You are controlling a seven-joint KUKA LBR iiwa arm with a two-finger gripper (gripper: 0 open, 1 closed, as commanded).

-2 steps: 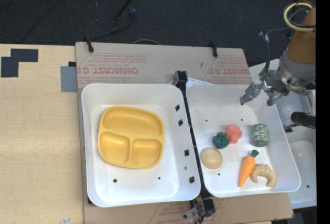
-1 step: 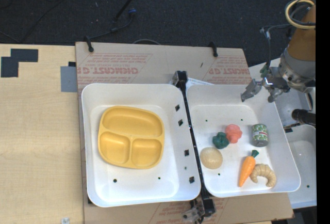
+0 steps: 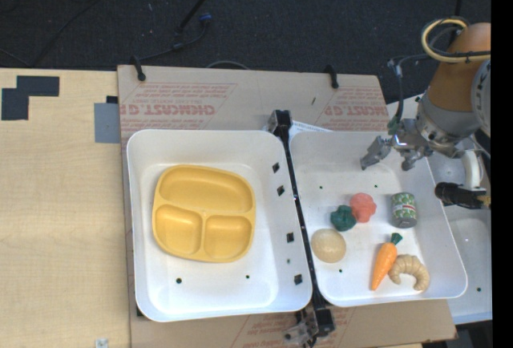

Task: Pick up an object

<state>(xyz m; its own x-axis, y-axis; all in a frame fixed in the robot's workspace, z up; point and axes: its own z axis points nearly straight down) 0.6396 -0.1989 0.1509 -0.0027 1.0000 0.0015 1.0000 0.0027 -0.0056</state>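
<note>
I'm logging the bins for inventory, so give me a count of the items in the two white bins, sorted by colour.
Yellow: 1, the divided plate
Green: 2, the broccoli and the can
Red/pink: 1, the round toy
Cream: 1, the ball
Orange: 1, the carrot
Tan: 1, the croissant
Total: 7

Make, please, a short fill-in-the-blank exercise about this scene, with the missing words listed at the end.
1. The yellow divided tray lies in the ____ bin.
2. The orange carrot lies directly beside the tan ____.
3. The small can stands in the ____ bin.
4. The gripper hangs with its fingers ____ over the right bin's far end.

Missing words: left; croissant; right; open
</note>
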